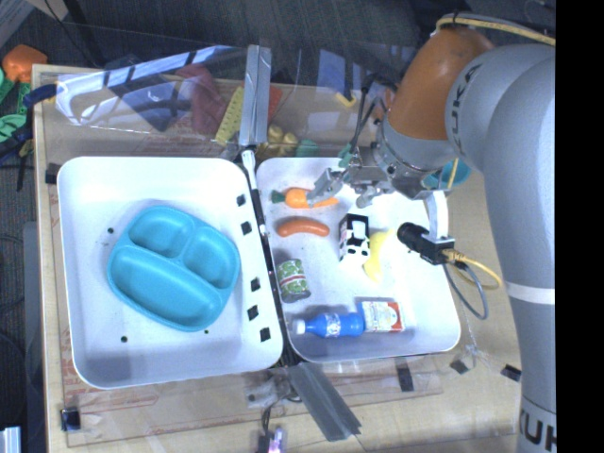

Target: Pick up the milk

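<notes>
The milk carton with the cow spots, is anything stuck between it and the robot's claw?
Nothing visible blocks it. The milk carton stands in the right bin, and the gripper hovers just beyond it with bare bin floor between. The banana touches the carton's right side, and the hot dog and carrot lie to its left.

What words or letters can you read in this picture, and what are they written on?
"KUKA", partly seen, on the grey robot arm.
"KU", cut off at the picture's bottom edge, on the arm's lower part.
The milk carton, green can, blue bottle and red and white box have labels too small and blurred to read.
</notes>
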`<control>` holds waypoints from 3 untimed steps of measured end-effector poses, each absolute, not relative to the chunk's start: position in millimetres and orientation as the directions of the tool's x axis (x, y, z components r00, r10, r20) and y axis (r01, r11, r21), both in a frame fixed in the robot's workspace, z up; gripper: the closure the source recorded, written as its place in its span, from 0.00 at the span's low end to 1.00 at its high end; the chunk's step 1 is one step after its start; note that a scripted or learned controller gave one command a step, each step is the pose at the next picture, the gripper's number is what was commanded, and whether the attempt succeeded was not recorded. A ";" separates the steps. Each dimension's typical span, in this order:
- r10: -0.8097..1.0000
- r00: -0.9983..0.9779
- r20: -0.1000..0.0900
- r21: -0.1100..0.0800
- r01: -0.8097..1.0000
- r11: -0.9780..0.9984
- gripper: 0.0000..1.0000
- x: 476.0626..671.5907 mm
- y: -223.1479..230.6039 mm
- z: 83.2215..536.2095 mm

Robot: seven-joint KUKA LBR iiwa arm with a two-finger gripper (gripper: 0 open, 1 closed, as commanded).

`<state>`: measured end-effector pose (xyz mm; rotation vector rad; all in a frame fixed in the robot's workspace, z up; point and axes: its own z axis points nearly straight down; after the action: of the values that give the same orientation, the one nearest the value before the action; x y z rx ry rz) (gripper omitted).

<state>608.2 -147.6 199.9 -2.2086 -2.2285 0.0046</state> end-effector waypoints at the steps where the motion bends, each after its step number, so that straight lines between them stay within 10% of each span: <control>1: 0.967 -0.254 -0.001 0.000 0.967 0.254 0.00 606.4 -202.5 191.0; 3: 0.896 -0.444 -0.003 0.003 0.896 0.444 0.00 652.6 -205.7 94.4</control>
<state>652.6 -205.7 94.4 -1.6589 -2.6730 -0.0008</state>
